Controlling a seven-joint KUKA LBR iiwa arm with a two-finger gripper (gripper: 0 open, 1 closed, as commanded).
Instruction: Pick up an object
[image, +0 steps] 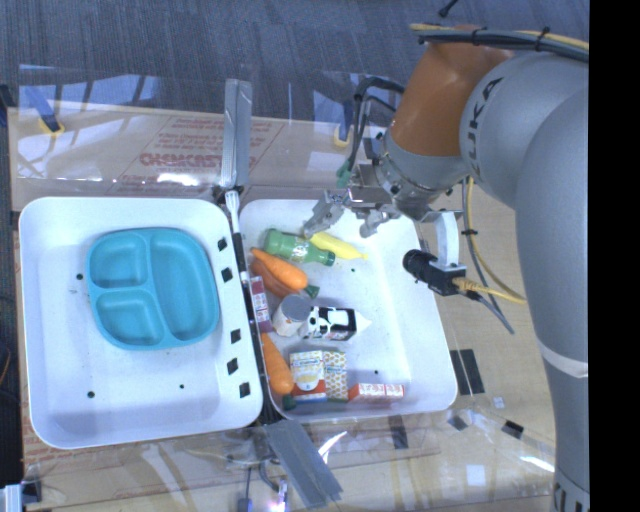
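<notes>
The claw (350, 214) hangs spread open and holding nothing over the right white bin (425, 330), directly above the small yellow plastic banana (338, 247), whose long axis runs left-right (beside the green bottle (296, 246)).

Gripper (348, 212) sits over the far end of the right bin (425, 330), fingers spread, nothing between them. Just below it: green bottle (297, 246) and yellow banana (338, 246) side by side. Carrot (280, 271), small can (292, 313), cow-print carton (332, 322) and snack packs (322, 370) lie nearer the camera. Left bin (50, 300) has a blue divided tray (152, 286).
</notes>
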